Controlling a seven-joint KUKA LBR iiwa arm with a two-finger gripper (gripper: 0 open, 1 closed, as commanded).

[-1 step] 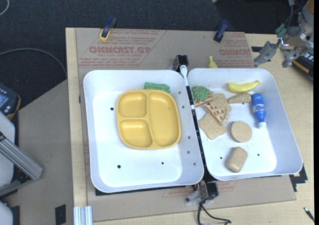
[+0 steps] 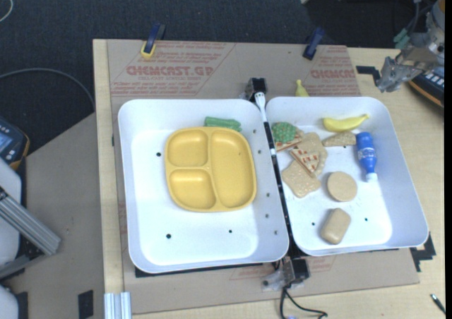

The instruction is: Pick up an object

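My gripper [image 2: 393,75] hangs at the far right, above the bench just beyond the back right corner of the right bin [image 2: 402,169]. Nothing shows between its fingers. Inside the right bin lie a yellow banana [image 2: 345,123], a blue bottle [image 2: 366,154], a green-and-white piece [image 2: 284,131], waffle-like crackers [image 2: 306,158], a round tan biscuit [image 2: 341,186] and a tan bread roll [image 2: 335,226]. The gripper is well above and behind all of them.
The left bin [image 2: 141,226] holds a yellow divided plate [image 2: 210,169] with a green item [image 2: 222,123] behind it. A small yellow piece [image 2: 301,89] lies on the bench behind the right bin. Clamps [image 2: 151,40] hold the board's back edge.
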